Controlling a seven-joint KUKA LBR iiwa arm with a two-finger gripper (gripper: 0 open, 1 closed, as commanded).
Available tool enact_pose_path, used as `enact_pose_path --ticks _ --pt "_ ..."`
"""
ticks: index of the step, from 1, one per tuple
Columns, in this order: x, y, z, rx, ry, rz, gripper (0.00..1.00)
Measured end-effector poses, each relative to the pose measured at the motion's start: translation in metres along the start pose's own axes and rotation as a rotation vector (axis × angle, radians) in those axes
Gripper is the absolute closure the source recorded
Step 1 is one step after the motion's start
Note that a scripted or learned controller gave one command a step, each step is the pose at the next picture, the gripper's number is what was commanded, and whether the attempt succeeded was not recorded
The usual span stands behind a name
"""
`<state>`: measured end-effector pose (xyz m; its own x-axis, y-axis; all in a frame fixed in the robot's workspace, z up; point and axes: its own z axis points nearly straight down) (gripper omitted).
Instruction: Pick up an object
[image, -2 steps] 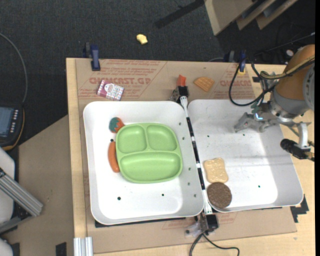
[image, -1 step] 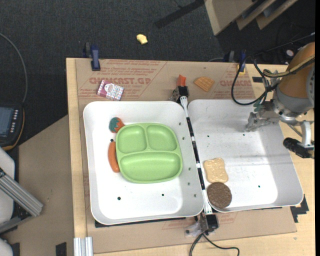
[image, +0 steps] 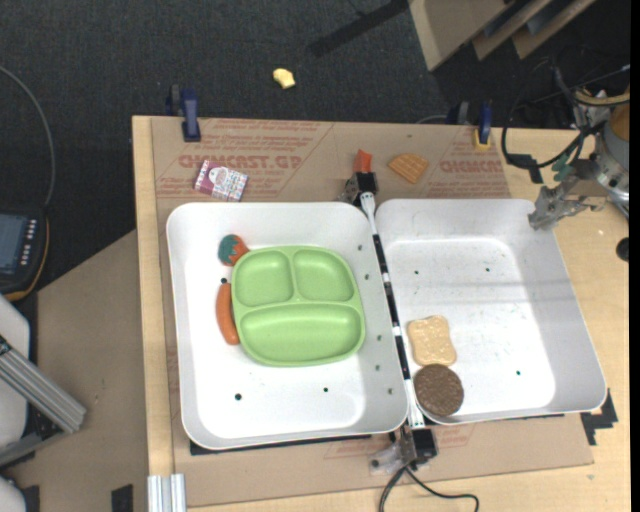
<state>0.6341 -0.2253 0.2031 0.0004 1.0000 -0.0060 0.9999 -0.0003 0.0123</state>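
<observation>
The right bin (image: 500, 290) holds a tan toast slice (image: 432, 340) and, touching its near edge, a round brown cookie (image: 438, 389), both at the bin's near left. In the left bin (image: 200, 380) a green divided plate (image: 297, 305) lies in the middle. An orange sausage-shaped piece (image: 227, 313) lies along the plate's left side, and a small teal and red object (image: 232, 248) sits at its far left corner. My gripper (image: 552, 206) hangs at the far right corner of the right bin, far from every object, with nothing seen in it.
On the cardboard behind the bins lie a tan waffle-like piece (image: 407, 167) and a small pink and white packet (image: 220, 180). Blue clamps (image: 187, 112) grip the far edge of the board. A black and orange clip (image: 362, 178) joins the bins.
</observation>
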Motion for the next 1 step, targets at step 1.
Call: enact_pose_path --ticks 1 --pt "0.0014 -0.0017 0.0076 0.01 0.004 -0.001 0.0"
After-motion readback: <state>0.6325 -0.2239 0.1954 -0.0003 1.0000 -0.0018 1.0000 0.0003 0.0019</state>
